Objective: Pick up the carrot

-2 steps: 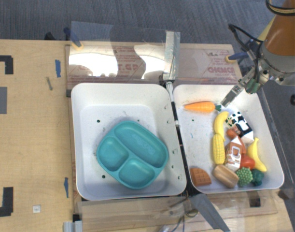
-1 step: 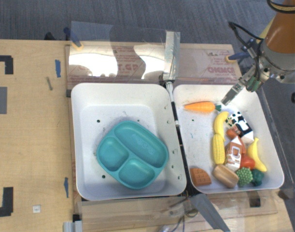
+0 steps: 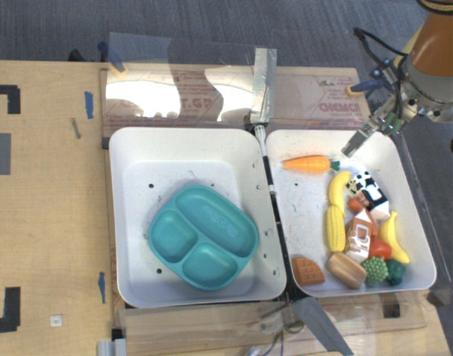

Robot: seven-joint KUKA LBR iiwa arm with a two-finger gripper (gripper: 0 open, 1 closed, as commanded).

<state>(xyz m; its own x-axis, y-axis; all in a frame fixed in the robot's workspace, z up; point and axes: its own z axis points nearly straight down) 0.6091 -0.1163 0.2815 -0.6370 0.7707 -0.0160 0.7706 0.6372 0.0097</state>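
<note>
The orange carrot (image 3: 307,165) with a green stub lies flat near the back of the right bin (image 3: 300,221), pointing left. My gripper (image 3: 353,146) hangs over the bin's back right corner, a short way right of and slightly above the carrot's green end. It is apart from the carrot, and nothing shows in its grip.
Toy food crowds the right bin's right side: a banana (image 3: 338,188), corn (image 3: 334,228), a cow-patterned piece (image 3: 368,190), a carton (image 3: 359,236), broccoli (image 3: 374,270), a bread roll (image 3: 345,270) and a waffle (image 3: 308,271). A teal divided plate (image 3: 204,235) lies in the left bin.
</note>
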